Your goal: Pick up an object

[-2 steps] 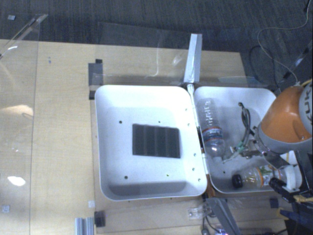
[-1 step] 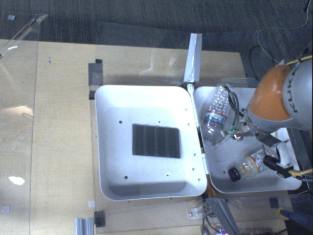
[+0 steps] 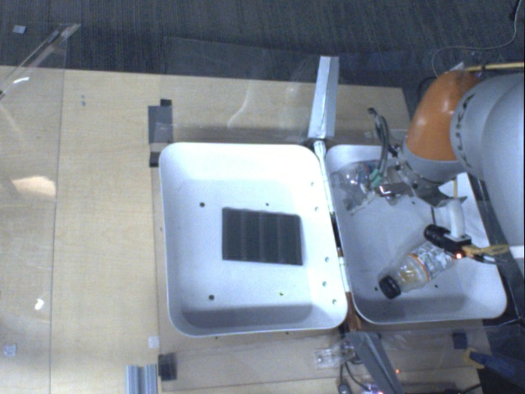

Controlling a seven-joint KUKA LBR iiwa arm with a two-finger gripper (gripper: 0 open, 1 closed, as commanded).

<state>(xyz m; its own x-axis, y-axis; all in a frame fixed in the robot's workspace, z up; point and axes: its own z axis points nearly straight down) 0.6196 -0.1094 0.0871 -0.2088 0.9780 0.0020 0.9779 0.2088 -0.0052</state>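
In the right bin (image 3: 484, 302), a small clear bottle (image 3: 414, 271) with a black cap lies on its side near the front, cap pointing left. A crumpled clear plastic piece (image 3: 354, 180) rests in the bin's far left corner. My gripper (image 3: 384, 183) is low over the far part of this bin, right beside the crumpled plastic, with the grey arm and its orange band behind it to the right. Whether it touches the plastic is unclear.
The left bin (image 3: 189, 220) holds a dark ribbed rectangular pad (image 3: 262, 236) lying flat in its middle. A metal post (image 3: 324, 97) rises behind the gap between the two bins. Wooden bench surface surrounds the bins.
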